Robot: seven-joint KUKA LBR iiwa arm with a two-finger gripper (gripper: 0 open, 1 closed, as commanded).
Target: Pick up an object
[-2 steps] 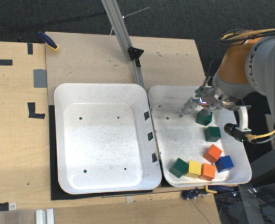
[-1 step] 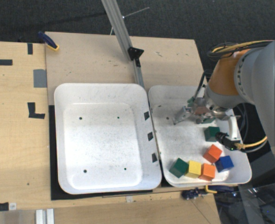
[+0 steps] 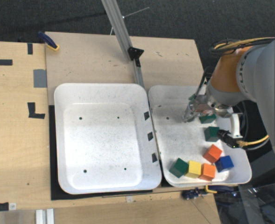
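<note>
My gripper (image 3: 190, 114) hangs low over the upper middle of the right bin (image 3: 170, 125), under the grey arm with its orange band (image 3: 226, 73). A dark green block (image 3: 207, 118) lies just to the right of the gripper, partly hidden by the wrist; whether they touch is unclear. A second dark green block (image 3: 212, 133) sits a little below it. Along the bin's near right corner lie an orange block (image 3: 214, 152), a blue block (image 3: 225, 163), another orange block (image 3: 208, 171), a yellow block (image 3: 194, 168) and a green block (image 3: 178, 167).
The left bin (image 3: 62, 125) stands beside the right one, divided from it by raised rims. A slanted metal rail (image 3: 121, 27) runs from the top down to the bins' shared edge. Cables (image 3: 249, 141) hang off the arm by the right bin's right wall.
</note>
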